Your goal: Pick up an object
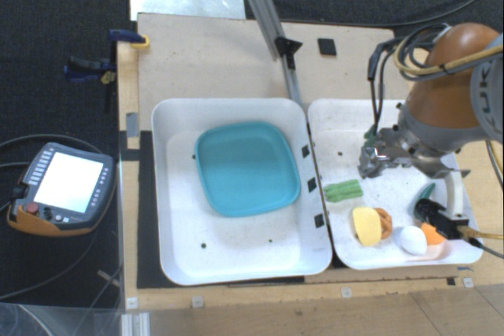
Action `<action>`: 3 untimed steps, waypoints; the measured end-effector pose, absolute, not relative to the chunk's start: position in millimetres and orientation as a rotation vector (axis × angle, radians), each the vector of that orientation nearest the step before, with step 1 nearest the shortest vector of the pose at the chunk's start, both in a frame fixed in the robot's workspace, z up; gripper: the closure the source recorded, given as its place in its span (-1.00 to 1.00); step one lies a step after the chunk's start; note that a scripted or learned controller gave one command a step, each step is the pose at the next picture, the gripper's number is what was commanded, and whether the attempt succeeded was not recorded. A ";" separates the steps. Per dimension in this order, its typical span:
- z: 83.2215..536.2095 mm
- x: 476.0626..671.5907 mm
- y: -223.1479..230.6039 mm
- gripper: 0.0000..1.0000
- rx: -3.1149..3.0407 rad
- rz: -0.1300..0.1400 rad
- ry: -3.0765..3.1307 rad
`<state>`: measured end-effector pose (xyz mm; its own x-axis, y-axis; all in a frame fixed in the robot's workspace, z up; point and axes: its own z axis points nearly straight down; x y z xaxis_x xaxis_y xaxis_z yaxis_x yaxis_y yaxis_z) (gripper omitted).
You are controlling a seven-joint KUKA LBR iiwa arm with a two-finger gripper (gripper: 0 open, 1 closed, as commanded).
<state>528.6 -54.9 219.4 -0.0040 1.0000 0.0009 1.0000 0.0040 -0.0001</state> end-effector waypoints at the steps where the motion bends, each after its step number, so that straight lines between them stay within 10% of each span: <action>1: 232.0 520.1 -6.7 1.00 -2.216 -0.003 -2.227; 3: 229.2 511.0 87.0 1.00 -2.216 -0.001 -2.226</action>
